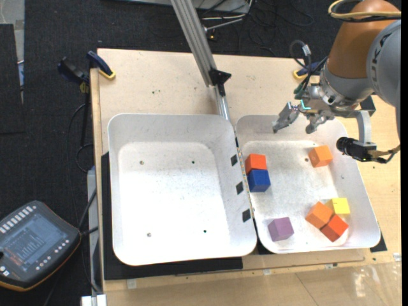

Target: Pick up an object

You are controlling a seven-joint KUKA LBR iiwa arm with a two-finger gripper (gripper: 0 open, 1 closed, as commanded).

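orange block [320,155] lay upper right of right bin [357,190], alone | gripper [295,123] hung just up-left of it, over the bin's top rim | fingers spread open, gripping nothing | block sat down-right of fingers

open gripper [297,121] above right bin [357,171], nothing held.

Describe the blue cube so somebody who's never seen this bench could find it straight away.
Look in the right-hand white bin, along its left wall beside the divide between the two bins. The blue cube sits there touching an orange cube just behind it. It is the one blue block among orange, yellow and purple ones.
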